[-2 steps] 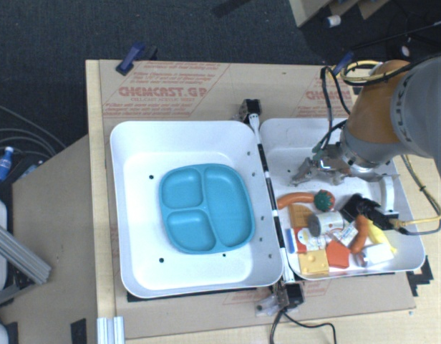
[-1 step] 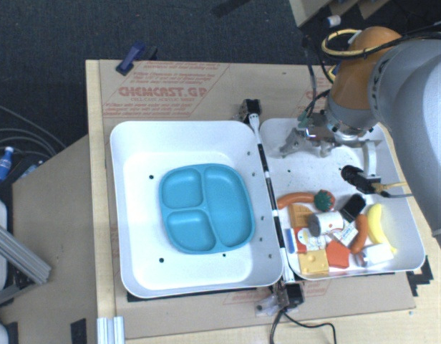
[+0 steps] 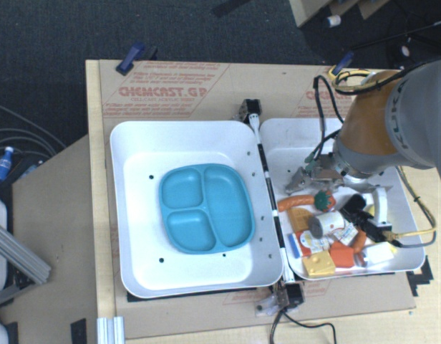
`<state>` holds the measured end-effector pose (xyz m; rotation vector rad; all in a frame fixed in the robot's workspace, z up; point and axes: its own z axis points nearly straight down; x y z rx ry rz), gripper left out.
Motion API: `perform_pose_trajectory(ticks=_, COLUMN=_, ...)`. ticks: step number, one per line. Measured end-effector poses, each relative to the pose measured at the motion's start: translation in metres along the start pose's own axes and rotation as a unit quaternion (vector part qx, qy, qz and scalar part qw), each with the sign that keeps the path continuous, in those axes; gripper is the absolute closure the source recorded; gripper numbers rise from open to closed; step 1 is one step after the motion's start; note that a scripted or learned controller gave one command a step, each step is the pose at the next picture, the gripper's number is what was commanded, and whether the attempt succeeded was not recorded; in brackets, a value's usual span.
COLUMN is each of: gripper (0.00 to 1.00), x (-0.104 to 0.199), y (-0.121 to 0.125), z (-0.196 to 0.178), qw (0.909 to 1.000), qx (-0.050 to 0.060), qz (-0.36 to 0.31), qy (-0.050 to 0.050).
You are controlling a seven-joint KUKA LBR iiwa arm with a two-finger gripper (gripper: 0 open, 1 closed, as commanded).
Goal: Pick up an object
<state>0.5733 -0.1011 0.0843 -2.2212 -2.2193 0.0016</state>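
Hand [image 3: 301,180] sits low in the right bin [image 3: 278,138], at the upper left edge of the clutter; whether it is released or clenched I cannot tell. Candidates lie just below it: an orange carrot-like piece [image 3: 298,202] beside a small green item [image 3: 322,201]. I'd centre over the carrot, align across its narrow width, descend straight, and avoid nudging the pile. The blue tray [image 3: 206,208] in the left bin stays out of it.
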Motion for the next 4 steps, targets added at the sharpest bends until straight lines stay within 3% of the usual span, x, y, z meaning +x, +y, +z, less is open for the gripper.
perform_pose_trajectory(ticks=1, gripper=0.00, x=0.001, y=0.092, z=-0.001, qw=1.0000, qx=-0.002, qz=-0.001, qy=0.000)
perform_pose_trajectory(ticks=2, gripper=0.00, x=0.006, y=0.012, z=0.000, qw=1.0000, qx=0.000, qz=0.000, qy=0.000)
perform_pose_trajectory(ticks=3, gripper=0.00, x=-0.004, y=0.094, z=-0.001, qw=1.0000, qx=-0.001, qz=-0.001, qy=0.000)
perform_pose_trajectory(ticks=4, gripper=0.00, x=0.009, y=0.039, z=0.000, qw=1.0000, qx=0.000, qz=0.000, qy=0.000)
